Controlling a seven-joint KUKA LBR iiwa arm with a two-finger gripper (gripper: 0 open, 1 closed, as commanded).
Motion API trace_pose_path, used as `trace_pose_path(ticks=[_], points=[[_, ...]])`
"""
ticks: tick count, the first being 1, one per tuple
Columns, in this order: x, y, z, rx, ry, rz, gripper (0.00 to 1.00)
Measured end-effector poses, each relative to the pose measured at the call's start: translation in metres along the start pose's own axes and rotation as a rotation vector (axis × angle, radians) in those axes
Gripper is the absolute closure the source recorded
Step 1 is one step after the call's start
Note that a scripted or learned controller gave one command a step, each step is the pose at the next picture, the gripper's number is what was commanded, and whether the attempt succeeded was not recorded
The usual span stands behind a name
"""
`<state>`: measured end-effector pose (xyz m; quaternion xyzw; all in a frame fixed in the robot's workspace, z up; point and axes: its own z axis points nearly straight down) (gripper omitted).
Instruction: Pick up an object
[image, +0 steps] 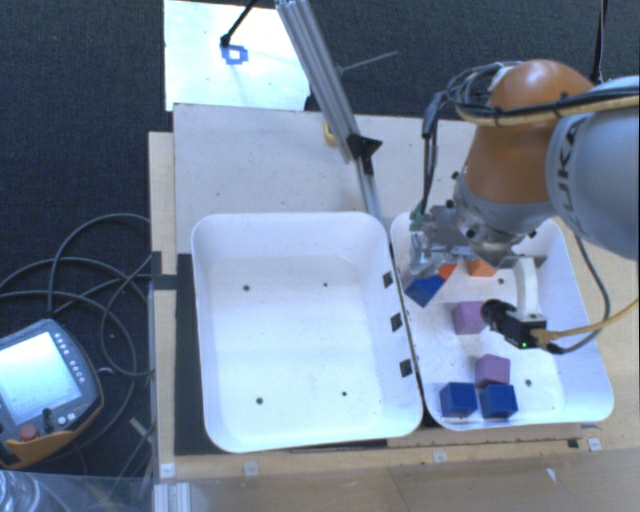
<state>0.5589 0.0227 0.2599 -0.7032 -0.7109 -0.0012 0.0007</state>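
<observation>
I've got my gripper down low in the right bin, just above the blue block by the dividing wall — lined up to pick it — though whether it's gripping anything, I can't tell.

Teach pendant and cables lie left of bench.

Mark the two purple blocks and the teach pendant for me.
Upper purple block (467, 318), camera view, top face.
Lower purple block (491, 369), camera view, top face.
Teach pendant (35, 368), camera view, screen.
</observation>
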Motion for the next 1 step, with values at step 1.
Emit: trace_pose_path(ticks=[1], points=[[0.0500, -0.0199, 0.0031, 0.001, 0.000, 0.000, 1.00]])
